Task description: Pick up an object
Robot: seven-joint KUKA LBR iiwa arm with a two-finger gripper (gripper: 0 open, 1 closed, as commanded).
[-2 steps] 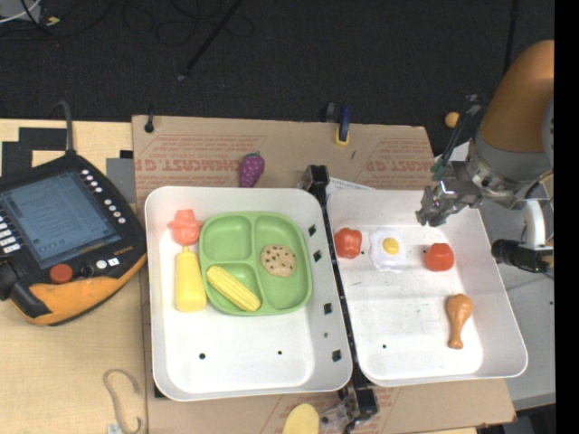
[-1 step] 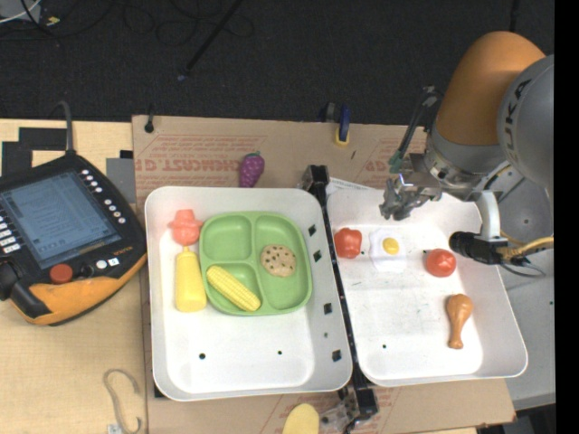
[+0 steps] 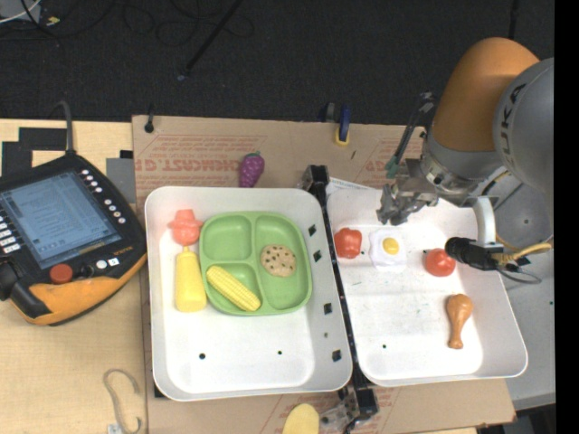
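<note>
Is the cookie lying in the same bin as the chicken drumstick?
No, the cookie sits on the green plate in the left bin; the drumstick lies in the right.

Robotics lab bench. Evidence: KUKA arm (image 3: 493,98) over two white bins (image 3: 172,351), teach pendant (image 3: 63,233) at bench's left edge, cardboard sheet (image 3: 226,147) under the bins, loose cables (image 3: 118,7) along the back edge, plastic toy food as test objects.
</note>
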